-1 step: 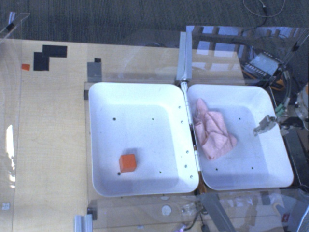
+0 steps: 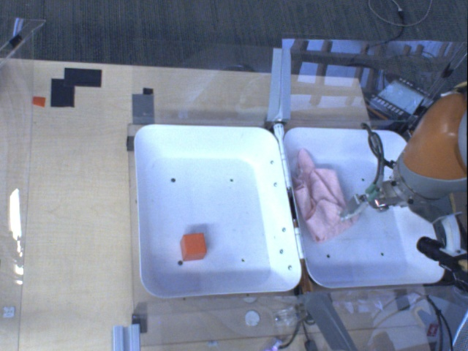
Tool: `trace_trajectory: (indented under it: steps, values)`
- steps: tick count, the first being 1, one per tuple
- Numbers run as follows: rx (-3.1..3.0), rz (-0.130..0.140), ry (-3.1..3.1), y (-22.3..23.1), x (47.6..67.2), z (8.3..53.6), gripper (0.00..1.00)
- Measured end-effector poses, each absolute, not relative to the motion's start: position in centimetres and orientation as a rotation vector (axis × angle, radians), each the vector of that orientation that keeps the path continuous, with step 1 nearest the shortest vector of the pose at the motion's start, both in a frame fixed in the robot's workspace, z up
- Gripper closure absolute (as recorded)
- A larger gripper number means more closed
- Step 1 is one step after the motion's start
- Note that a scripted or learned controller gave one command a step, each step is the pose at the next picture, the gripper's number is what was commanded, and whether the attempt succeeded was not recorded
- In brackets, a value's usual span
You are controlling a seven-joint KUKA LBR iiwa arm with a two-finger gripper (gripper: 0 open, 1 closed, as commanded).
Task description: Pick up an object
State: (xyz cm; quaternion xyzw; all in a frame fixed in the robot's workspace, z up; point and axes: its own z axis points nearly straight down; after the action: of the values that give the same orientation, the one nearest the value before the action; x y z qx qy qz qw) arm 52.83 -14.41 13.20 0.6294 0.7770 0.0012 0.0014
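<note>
Fixed overhead view, slanted. Two shallow white bins sit side by side on a pale wood tabletop (image 2: 73, 218), their inner rims touching along the centre line. Left bin (image 2: 157, 269): holds one small orange block (image 2: 194, 246), lying flat in the lower-left part of the floor, well apart from every wall. A few dark dots mark the bin floor around it. Right bin (image 2: 409, 273): holds a crumpled pink cloth (image 2: 320, 194), bunched against the bin's left wall and reaching from the upper part of the floor down past the middle. Arm enters from the right; the orange band (image 2: 439, 148) above the wrist sits over the right bin's far right side. Gripper (image 2: 356, 208) hangs low over the right bin, pointing left, with its tip at the right edge of the pink cloth, touching or just beside it; contact cannot be confirmed from this angle. Fingers: too small and too blurred to say whether they are spread or pressed together, and no cloth is visibly caught between them. Cables (image 2: 376, 152) run up along the wrist. On the tabletop left of the bins: black rectangular markers (image 2: 73, 85) and a small orange square (image 2: 39, 102) near the far left corner. Beyond the right bin, a metal frame (image 2: 322, 79) stands past the bench edge.
</note>
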Motion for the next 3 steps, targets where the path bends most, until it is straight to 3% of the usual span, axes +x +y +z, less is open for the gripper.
trace_trajectory:
  steps: [1,2,3]
  values:
    - [1.901,0.014,2.482,-13.9,56.5,9.3,0.00]
    - [1.893,0.017,2.480,-10.8,55.7,9.4,0.00]
    - [1.872,0.006,2.514,-14.3,55.6,11.8,0.00]
